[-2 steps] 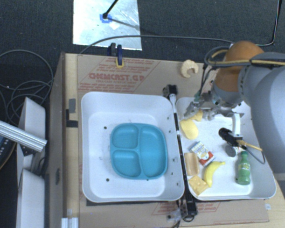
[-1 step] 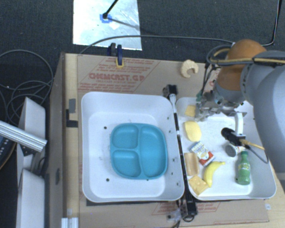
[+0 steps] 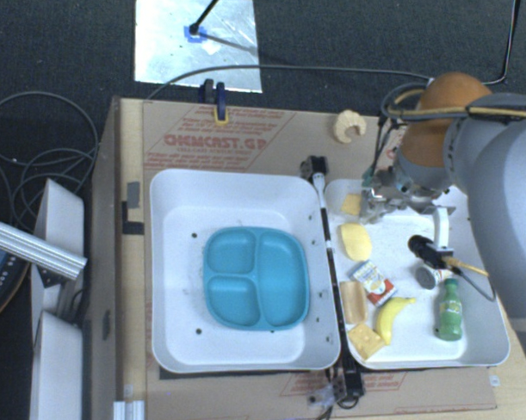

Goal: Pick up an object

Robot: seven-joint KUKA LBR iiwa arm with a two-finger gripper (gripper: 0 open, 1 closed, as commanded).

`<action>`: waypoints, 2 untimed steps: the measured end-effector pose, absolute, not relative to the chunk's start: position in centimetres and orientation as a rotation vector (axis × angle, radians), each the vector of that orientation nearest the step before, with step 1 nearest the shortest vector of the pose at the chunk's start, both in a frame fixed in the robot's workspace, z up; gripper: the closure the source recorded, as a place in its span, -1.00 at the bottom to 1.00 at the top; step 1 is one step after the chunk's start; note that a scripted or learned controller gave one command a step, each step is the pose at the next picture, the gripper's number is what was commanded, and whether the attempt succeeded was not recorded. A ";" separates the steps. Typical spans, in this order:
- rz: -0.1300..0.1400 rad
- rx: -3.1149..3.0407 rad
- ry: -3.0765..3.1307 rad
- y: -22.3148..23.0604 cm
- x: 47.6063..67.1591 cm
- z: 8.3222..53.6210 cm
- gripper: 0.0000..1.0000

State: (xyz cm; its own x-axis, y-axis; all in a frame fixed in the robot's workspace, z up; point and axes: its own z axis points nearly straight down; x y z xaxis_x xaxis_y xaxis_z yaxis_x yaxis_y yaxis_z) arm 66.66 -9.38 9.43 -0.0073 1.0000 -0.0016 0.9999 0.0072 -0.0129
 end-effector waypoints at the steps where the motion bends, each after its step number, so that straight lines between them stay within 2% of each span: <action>1: 0.003 -2.223 -2.222 -17.5 53.5 8.5 -1.00; 2: -0.003 -2.218 -2.227 -12.2 59.4 9.1 -1.00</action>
State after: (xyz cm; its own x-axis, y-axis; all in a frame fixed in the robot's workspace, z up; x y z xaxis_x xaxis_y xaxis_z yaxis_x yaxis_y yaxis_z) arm 59.41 -12.18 9.11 -0.0039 1.0000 0.0003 1.0000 0.0039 0.0024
